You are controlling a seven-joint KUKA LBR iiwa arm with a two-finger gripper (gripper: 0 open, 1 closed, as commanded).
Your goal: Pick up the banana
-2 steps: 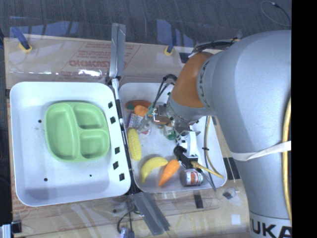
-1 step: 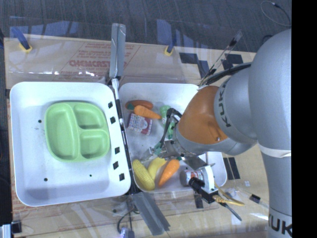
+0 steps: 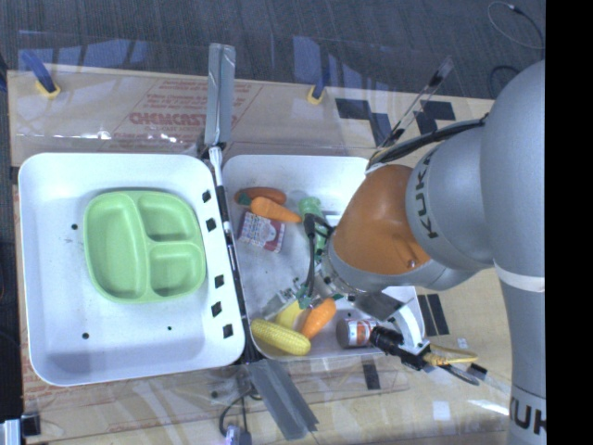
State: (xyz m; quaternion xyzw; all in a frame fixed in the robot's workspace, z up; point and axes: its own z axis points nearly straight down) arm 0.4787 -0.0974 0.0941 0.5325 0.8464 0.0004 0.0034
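Banana (image 3: 289, 314) pale yellow, smooth, curved, low in right bin (image 3: 278, 170), wedged between bumpy corn cob (image 3: 281, 337) and orange carrot (image 3: 318, 317). Gripper (image 3: 310, 290) just above it, mostly hidden under glossy orange wrist band (image 3: 375, 225); finger state cannot tell. Left bin (image 3: 46, 248) holds matte green divided tray (image 3: 145, 245).

Grey arm (image 3: 519, 202) from the right, orange-banded wrist (image 3: 375, 225) angled down and leftward.

Green divided tray (image 3: 145, 246) in left bin (image 3: 46, 193); banana (image 3: 289, 314), corn (image 3: 280, 338), carrots among right-bin clutter under arm (image 3: 408, 230)
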